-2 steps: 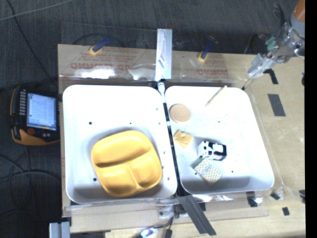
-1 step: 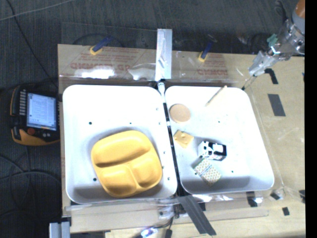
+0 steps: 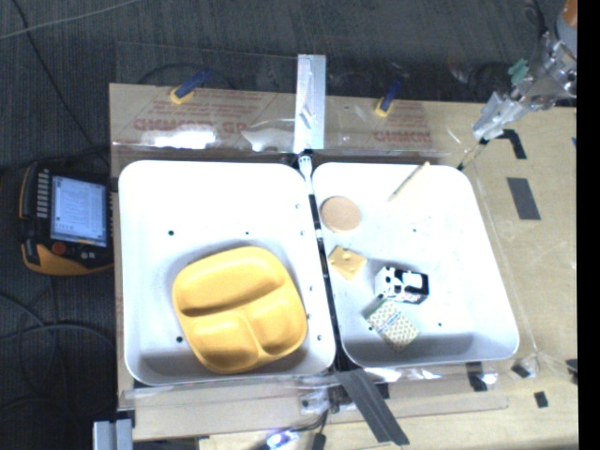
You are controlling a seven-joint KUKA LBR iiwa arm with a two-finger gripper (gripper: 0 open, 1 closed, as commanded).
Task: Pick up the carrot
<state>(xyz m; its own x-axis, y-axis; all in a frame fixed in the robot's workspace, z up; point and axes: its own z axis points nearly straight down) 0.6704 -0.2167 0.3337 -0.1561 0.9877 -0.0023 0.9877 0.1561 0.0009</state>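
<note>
Dark carpet with loose cables surrounds a wooden bench (image 3: 548, 279) that carries two shallow white bins side by side. A control pendant (image 3: 66, 216) with a lit screen lies on the floor to the left.

The left bin (image 3: 150, 204) holds a yellow divided tray (image 3: 240, 307). In the right bin (image 3: 469, 251) are a round tan disc (image 3: 341, 214), a small yellow block (image 3: 346, 263), a black-and-white object (image 3: 403, 284), a patterned packet (image 3: 395, 324) and a thin pale stick (image 3: 409, 182) near the far wall. I cannot tell which of these is the carrot.

The gripper (image 3: 492, 120) hangs over bare bench beyond the right bin's far right corner, well apart from everything in it. From here I cannot tell how its jaws stand.
</note>
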